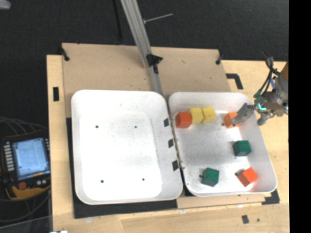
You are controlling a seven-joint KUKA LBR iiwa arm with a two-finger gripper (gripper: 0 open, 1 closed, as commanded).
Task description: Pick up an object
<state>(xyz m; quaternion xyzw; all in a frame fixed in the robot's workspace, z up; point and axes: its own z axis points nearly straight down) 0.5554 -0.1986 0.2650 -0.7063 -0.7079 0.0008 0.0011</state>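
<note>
Glowing far to the left of the right bin (206, 147), past the bench's edge: a pendant (29, 157) with a lit screen. Lying flush against the right bin's left wall: the left bin (121, 144), white and shallow, showing a few dark dots on its floor. Slanting up and away from the right bin's top left corner: a grey rail (138, 28), running off the top of the view.

Sitting inside the right bin, near its top left: a red cube (183, 119), touching the first of two yellow cubes (197, 114), with the second yellow cube (208, 113) pressing against it in turn (all three forming one short row). Resting lower down, near the right bin's bottom wall: a green cube (210, 176), slightly turned. Lying in the right bin's upper right part: a small orange block (230, 119), the nearest thing for picking. Standing mid-right in the right bin: a second green cube (241, 148). Tilting in the right bin's bottom right corner: an orange cube (248, 176).

Hanging over the right bin's top right rim: the gripper (254, 115), appearing spread wide and gripping nothing, with one grey finger (244, 113) reaching in and meeting the orange block's right side, though touching or merely overlapping being hard to tell.
</note>
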